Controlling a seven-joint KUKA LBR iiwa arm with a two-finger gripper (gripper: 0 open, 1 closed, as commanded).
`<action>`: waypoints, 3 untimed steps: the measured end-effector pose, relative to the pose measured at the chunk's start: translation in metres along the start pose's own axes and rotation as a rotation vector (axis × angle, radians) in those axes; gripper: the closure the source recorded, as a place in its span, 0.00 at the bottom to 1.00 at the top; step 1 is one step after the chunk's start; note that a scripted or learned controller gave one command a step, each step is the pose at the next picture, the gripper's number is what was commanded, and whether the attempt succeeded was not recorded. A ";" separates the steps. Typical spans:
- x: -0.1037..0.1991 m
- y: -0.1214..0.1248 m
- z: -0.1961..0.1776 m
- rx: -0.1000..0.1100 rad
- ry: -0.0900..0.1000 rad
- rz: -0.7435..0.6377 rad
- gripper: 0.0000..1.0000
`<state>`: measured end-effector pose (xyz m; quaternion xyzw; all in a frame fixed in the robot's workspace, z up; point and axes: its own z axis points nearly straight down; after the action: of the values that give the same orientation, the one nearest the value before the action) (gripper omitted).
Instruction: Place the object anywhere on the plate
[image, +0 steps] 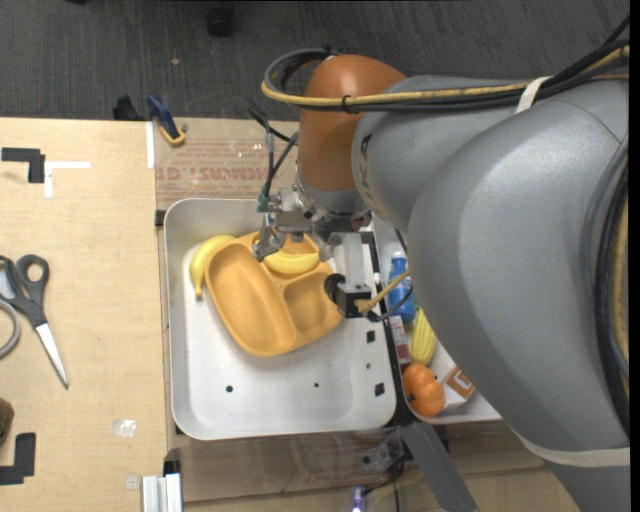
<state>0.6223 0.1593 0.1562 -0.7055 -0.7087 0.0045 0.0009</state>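
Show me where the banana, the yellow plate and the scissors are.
banana (207, 257), camera view, on its curved middle left of the plate.
yellow plate (250, 300), camera view, on its larger compartment.
scissors (35, 303), camera view, near the pivot.

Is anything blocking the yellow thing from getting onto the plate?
Nothing visible does. The yellow object sits right under the end effector, already over the far rim of the divided plate. A banana lies along the plate's outer edge, off to the side.
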 end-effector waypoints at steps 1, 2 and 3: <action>-0.001 0.000 -0.004 0.007 -0.005 -0.002 1.00; -0.040 -0.035 -0.152 -0.006 0.002 0.010 1.00; -0.031 -0.055 -0.215 -0.009 0.001 -0.468 1.00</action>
<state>0.5694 0.1290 0.3719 -0.5219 -0.8530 0.0009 -0.0008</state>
